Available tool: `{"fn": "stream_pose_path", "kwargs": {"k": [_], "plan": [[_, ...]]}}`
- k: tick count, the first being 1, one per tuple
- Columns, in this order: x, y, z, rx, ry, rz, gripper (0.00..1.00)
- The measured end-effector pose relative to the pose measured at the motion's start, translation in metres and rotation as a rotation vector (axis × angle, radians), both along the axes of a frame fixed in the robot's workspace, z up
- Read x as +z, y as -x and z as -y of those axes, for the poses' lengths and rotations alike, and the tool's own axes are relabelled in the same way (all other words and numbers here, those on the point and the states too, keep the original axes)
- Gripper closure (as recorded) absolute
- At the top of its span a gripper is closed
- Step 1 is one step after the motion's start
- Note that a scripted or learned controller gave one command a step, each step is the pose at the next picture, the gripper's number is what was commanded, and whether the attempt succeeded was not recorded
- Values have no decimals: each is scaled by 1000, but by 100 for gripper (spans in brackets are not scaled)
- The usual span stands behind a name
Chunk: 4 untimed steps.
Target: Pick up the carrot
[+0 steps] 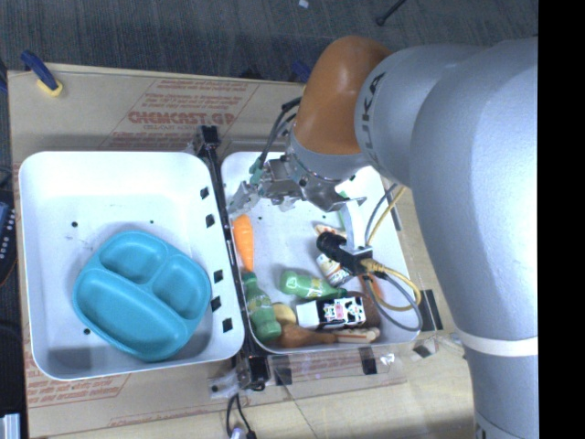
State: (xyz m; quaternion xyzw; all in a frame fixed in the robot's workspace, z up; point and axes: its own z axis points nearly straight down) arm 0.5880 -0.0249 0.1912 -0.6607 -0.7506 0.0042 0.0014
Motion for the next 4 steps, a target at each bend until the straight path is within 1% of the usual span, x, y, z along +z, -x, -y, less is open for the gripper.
{"fn": "stream_pose_path", "kwargs": {"k": [1,2,3,4], "plan": [[-102,-5,85,17,1,-5,0],[-98,-31,72,-283,1,6,0],[-99,-46,66,-750,-1,2,0],[-89,-46,63,-737,-4,-5,100]]}}
